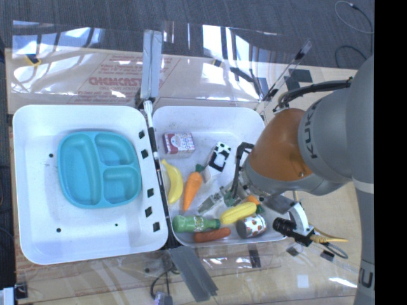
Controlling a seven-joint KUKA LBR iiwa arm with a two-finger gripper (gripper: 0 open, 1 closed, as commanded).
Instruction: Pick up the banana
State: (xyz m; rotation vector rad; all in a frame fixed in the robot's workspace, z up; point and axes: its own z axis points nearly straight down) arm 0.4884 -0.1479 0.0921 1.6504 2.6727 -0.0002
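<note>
The banana (172, 180) lies lengthwise against the right bin's left wall, well left of the gripper (219, 199) (finger state: cannot tell).

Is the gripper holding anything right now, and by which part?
Cannot be told: the gripper is low among the right bin's items; the banana lies apart from it.

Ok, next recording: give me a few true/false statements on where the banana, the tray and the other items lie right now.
1. The yellow banana lies in the right white bin. True.
2. The banana rests on the turquoise divided tray. False: the tray sits in the left white bin, apart from it.
3. The orange carrot lies right beside the banana. True.
4. The small red box lies in the left bin. False: it is in the right bin.
</note>
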